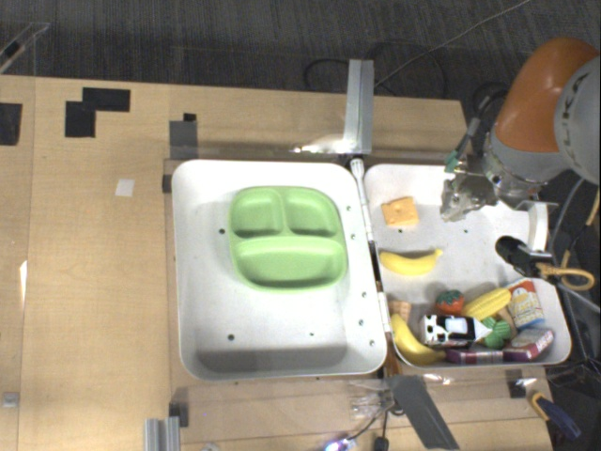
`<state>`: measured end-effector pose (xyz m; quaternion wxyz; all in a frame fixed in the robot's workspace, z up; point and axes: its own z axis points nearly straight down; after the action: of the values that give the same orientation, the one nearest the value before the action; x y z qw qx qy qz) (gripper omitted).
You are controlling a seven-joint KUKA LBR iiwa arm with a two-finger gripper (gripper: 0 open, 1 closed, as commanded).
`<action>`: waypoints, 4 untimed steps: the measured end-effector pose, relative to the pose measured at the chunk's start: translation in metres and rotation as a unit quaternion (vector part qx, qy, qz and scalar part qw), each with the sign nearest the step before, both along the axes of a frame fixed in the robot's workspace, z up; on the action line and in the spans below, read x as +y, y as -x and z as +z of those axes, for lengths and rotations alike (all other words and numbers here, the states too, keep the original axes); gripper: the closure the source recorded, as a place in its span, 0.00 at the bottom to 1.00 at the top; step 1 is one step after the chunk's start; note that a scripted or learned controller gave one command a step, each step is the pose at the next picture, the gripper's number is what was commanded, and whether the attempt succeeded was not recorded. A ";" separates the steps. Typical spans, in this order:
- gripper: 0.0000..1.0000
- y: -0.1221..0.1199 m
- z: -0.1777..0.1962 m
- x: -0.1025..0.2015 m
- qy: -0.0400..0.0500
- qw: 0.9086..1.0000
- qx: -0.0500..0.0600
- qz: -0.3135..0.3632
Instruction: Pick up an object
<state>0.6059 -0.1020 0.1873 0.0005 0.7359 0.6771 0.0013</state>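
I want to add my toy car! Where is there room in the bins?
Bare floor lies in the left bin around the green tray, and in the right bin between the small banana and the claw. The toy pile along its front is crowded.

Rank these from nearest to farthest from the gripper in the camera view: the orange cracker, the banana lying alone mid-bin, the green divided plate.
Measured from the gripper:
1. Orange cracker, just to its left, same bin.
2. Lone banana, below the cracker, mid-bin.
3. Green divided plate, across in the left bin.
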 end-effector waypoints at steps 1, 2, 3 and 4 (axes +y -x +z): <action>0.00 0.000 0.000 0.000 0.000 1.000 0.000 0.000; 0.00 0.040 -0.094 -0.001 0.000 0.998 0.001 0.060; 1.00 0.038 -0.086 -0.001 -0.001 0.998 0.000 0.060; 1.00 -0.014 -0.004 0.045 0.001 1.000 0.000 0.017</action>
<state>0.6203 -0.0571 0.1832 0.0007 0.7240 0.6898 0.0008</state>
